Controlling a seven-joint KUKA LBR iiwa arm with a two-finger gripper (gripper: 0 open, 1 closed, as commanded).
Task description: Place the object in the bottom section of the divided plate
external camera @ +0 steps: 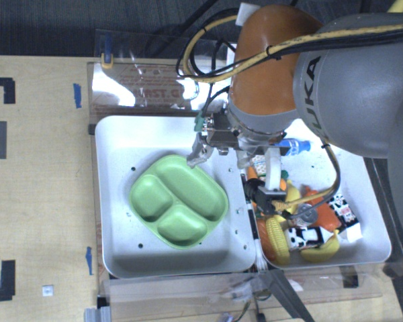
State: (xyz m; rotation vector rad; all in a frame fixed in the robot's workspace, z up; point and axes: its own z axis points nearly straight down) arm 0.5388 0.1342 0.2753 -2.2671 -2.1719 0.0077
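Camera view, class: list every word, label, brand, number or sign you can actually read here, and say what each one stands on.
"UKA": dark letters on the grey arm; its first letter is cut off by the orange band.
Reddish print on the clear plastic sheet above the left bin: too blurred to read.
Green divided plate: no text.
Toys in the right bin: patterns, no legible writing.

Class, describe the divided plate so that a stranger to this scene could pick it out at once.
Find the two white bins side by side; take the left bin. The plate lies in its middle: pale green, rounded, split into three sections. The toys are heaped in the right bin, and nothing else is green.
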